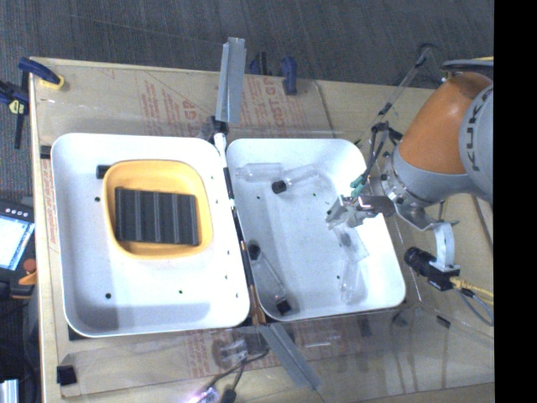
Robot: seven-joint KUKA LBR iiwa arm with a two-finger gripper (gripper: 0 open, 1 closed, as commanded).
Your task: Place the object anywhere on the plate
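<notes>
Gripper [346, 211] low over right bin [294, 300], jaws' state unclear; likely seeking a clear object. Yellow plate [159, 175] waits in left bin [84, 292].

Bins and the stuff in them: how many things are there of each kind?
White bins: 2, the left bin and the right bin
Yellow plates: 1, the plate in the left bin, with a dark ridged middle
Clear objects: 1, the clear object in the right bin, hard to make out
Grippers: 1, the gripper over the right bin
Total: 5
</notes>
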